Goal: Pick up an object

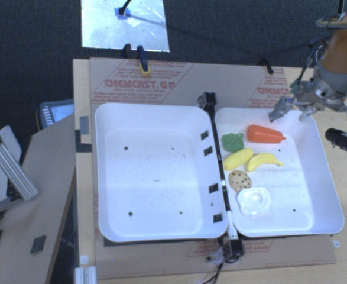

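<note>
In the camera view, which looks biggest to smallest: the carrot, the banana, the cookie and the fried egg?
1. Carrot and banana: about the same length, so I won't rank them; the carrot looks thicker.
2. Fried egg: shorter but broad and round.
3. Cookie: smallest.
All lie close together in the right bin, so nearness hardly matters.

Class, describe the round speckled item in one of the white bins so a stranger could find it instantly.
Look at the right-hand white bin, where all the toy foods lie along its left side. Near the bin's left wall, below the yellow lemon-like piece and just above the white fried egg, sits the cookie. It alone is tan, round and dotted with dark chips.
</note>
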Robot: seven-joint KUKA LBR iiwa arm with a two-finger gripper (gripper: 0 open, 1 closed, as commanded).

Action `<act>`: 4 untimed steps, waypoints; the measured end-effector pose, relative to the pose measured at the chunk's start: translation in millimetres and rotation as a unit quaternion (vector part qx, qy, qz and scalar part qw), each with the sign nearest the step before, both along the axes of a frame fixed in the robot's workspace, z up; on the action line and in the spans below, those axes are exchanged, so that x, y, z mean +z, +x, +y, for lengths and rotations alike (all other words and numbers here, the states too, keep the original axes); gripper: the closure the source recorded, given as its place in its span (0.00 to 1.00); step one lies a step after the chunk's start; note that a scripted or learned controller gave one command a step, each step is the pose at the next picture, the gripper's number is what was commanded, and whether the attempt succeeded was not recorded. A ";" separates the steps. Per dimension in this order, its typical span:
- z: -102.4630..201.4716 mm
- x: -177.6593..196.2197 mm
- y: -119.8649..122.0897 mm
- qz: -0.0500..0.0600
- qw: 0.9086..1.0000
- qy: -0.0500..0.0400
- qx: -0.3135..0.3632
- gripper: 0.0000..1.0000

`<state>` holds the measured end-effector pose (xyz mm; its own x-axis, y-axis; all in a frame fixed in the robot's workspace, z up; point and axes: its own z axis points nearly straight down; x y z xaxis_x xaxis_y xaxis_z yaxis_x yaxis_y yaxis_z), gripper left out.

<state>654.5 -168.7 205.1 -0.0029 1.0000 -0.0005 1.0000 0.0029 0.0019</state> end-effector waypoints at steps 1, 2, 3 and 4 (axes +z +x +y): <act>0.0 11.3 0.9 -0.002 1.000 0.000 0.002 1.00; 70.9 142.2 16.3 -0.006 1.000 0.000 0.004 1.00; 140.7 172.1 14.9 -0.002 1.000 0.001 0.004 1.00; 199.1 162.7 14.2 0.000 1.000 0.001 0.003 1.00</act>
<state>668.7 30.4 367.8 -0.0094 1.0000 0.0018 1.0000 0.0094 0.0027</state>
